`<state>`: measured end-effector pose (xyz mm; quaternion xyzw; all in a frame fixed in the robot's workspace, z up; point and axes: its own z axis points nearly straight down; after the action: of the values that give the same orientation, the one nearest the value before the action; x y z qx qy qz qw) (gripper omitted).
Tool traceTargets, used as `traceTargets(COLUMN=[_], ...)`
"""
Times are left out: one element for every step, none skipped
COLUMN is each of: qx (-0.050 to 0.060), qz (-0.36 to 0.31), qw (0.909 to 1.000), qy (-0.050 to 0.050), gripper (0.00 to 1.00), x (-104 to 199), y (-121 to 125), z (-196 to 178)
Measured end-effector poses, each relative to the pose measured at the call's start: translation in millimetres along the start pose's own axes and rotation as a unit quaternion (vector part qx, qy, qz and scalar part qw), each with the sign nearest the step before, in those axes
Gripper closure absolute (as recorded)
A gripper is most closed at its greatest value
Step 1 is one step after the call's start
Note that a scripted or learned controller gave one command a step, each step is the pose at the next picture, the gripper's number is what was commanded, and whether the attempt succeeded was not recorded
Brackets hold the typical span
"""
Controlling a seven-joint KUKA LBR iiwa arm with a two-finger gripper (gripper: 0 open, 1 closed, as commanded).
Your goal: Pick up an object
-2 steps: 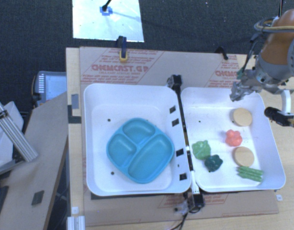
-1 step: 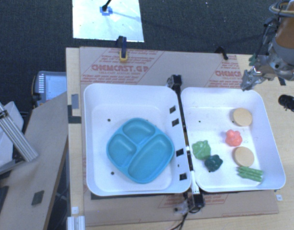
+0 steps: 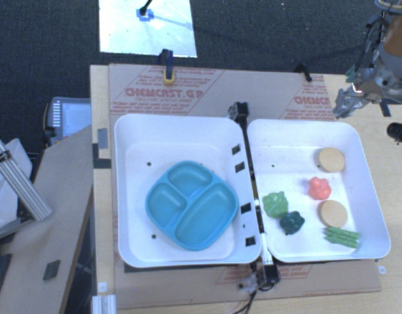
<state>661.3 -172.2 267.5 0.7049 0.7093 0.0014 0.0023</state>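
Observation:
The right white bin (image 3: pixel 299 136) holds several small toy foods: a tan round cookie (image 3: pixel 331 159), a pink piece (image 3: pixel 319 188), a second tan round (image 3: pixel 333 212), a light green leafy piece (image 3: pixel 275 203), a dark green broccoli (image 3: pixel 292 222) and green beans (image 3: pixel 342 237). My gripper (image 3: pixel 346 103) hangs at the upper right, above the bench just beyond the far right corner of that bin, well clear of the foods. Nothing shows between its fingers.
The left white bin (image 3: pixel 132 142) carries a blue divided plate (image 3: pixel 191 205). A black divider with clips (image 3: pixel 247 175) runs between the bins. Cardboard lies under both bins. A yellow clamp (image 3: pixel 168 67) sits at the back, and a metal rail (image 3: pixel 18 182) stands at the left.

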Motion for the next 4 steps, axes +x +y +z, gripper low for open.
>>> traceTargets(qx=[0.002, 0.002, 0.002, 0.002], qz=[-0.001, -0.001, -0.002, -0.001], qw=[1.0000, 1.0000, 1.0000, 1.0000], qy=[0.001, 0.001, 0.001, 0.001], gripper=[1.00, 1.00, 1.00, 1.00], x=[56.6, 101.7, 151.7, 204.7], y=[-4.0, -3.6, -16.1, -14.4], z=[14.8, 12.7, 14.2, 10.4])
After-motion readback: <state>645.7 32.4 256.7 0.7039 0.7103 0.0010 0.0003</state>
